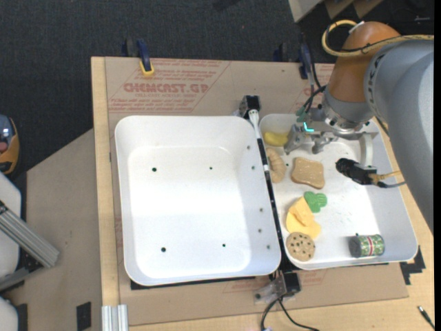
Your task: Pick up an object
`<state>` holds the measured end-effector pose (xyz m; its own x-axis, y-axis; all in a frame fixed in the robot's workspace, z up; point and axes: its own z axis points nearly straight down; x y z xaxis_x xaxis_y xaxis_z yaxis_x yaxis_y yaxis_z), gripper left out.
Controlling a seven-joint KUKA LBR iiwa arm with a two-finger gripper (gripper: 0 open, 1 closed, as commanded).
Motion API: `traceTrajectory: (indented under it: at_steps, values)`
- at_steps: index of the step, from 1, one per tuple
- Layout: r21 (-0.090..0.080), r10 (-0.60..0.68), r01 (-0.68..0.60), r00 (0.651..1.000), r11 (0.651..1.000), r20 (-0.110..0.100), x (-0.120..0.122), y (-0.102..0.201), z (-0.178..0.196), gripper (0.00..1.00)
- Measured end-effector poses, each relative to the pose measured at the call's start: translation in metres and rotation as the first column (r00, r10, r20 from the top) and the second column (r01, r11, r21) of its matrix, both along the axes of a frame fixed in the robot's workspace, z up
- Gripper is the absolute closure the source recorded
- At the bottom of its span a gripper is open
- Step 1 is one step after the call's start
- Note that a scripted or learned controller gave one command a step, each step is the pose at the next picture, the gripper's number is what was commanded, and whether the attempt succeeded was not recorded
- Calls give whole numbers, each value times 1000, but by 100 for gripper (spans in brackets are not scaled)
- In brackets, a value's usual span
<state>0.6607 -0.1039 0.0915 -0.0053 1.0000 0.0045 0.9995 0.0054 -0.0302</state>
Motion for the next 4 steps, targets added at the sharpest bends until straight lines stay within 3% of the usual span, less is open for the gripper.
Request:
traceTrajectory:
  at_steps: [1,2,3,4]
  values:
    - [-4,-7,7,1000,1000,28,-34,7,-7,0]
    - [-3,-7,7,1000,1000,27,-57,-22,-7,0]
    - [-5,-6,6,999,1000,35,-54,-22,6,100]
    - [-4,-1,1,999,1000,34,-63,73,110,100]
